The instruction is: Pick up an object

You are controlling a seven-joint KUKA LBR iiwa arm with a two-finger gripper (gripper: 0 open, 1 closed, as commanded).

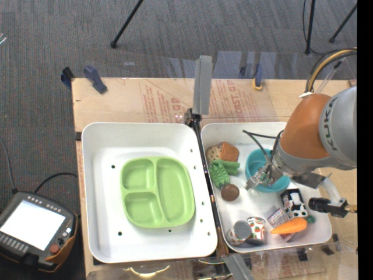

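Carpet (175, 28) around cardboard-topped bench (145, 98)

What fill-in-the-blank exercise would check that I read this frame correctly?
1. The green divided plate lies in the ____ bin.
2. The pincer hangs over the ____ bowl.
3. The carrot lies near the right bin's ____ corner.
4. The plate has ____ compartments.

Missing words: left; teal; front right; three
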